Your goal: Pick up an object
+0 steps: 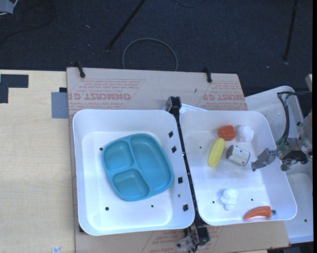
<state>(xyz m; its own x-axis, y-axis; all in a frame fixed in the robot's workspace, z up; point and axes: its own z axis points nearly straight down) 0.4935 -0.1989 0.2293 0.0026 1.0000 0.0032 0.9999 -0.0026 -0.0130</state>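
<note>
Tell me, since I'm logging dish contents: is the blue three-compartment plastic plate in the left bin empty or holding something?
Empty. The blue three-compartment plastic plate shows bare blue in all three sections; the toys lie in the right white bin.

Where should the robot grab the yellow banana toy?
Probably across the middle of the yellow banana toy, coming straight down from above. It lies flat, long and narrow, running top to bottom, so the fingers should close on its left and right sides, where there's bare bin floor.
</note>
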